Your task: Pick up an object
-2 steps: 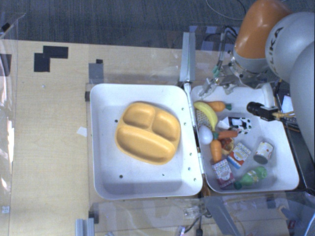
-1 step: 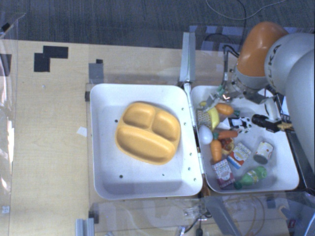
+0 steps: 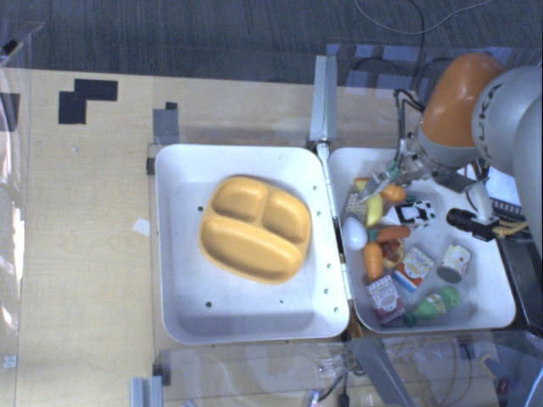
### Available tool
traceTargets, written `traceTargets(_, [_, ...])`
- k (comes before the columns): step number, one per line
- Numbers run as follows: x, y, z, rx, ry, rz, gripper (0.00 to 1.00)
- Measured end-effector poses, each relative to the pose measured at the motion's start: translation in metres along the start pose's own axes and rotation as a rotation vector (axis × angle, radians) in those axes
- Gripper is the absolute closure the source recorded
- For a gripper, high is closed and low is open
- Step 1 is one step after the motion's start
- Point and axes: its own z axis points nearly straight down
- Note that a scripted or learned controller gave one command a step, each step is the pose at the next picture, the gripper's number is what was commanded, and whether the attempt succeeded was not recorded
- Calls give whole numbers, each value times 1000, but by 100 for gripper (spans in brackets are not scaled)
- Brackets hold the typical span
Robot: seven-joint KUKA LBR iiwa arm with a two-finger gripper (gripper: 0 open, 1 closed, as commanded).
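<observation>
The right bin [image 3: 501, 308] holds a heap of small objects. Among them are a yellow banana-shaped piece [image 3: 374, 210], a white egg [image 3: 354, 233], an orange carrot [image 3: 372, 262], a black-and-white item [image 3: 416, 214], a small can [image 3: 454, 263] and a green bottle [image 3: 434, 303]. My gripper [image 3: 394, 176] hangs low over the far left part of this heap, just above a small orange piece [image 3: 393, 195]. The grey arm with its orange band [image 3: 454, 100] covers the bin's far right corner. I see no object lifted clear of the heap.
The left bin [image 3: 182, 312] holds a yellow divided tray [image 3: 254, 227] in its middle. A metal divider post [image 3: 321, 100] stands between the bins at the far side. A black cable [image 3: 399, 11] lies on the floor beyond the bench.
</observation>
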Motion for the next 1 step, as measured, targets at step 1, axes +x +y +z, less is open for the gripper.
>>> traceTargets(1, [0, 3, -13, -6, -1, -2, 100])
